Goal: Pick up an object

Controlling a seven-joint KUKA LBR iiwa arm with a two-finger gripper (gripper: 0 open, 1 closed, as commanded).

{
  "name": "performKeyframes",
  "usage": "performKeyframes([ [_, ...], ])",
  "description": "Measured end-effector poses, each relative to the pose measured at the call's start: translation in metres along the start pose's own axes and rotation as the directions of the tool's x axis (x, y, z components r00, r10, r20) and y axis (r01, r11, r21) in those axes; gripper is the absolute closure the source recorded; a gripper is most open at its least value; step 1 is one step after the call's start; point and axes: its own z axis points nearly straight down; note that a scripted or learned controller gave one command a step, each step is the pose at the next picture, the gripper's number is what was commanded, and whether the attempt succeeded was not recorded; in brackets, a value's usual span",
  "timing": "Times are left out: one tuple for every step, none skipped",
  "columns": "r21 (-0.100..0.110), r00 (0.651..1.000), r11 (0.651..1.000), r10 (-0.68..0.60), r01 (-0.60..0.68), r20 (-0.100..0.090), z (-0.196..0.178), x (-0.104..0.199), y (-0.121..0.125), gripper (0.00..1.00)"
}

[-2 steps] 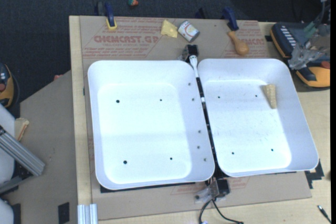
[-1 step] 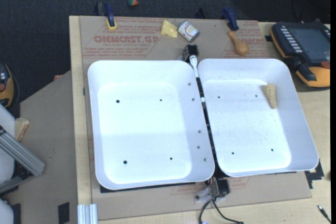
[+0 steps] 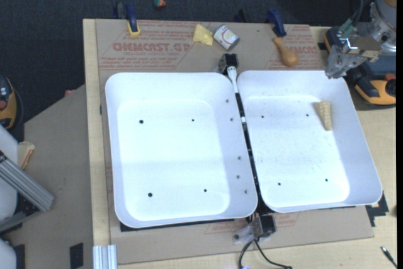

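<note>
The cone-shaped tan object [image 3: 323, 114] lay in the right bin [image 3: 352, 179], near its far right corner — probably light and stiff, best pinched across its wider end. The gripper [image 3: 336, 67] hung over the bin's corner; its opening couldn't be judged.

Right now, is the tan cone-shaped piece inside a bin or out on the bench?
Inside: the tan cone lies on the right bin's white floor, near its far right corner.
</note>
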Motion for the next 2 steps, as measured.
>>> performKeyframes([
  [-0.020,1.000,1.000,0.013,-0.013,0.011,-0.104,-0.044,-0.009,1.00],
  [0.003,1.000,1.000,0.014,-0.014,0.002,-0.029,-0.041,-0.075,1.00],
])
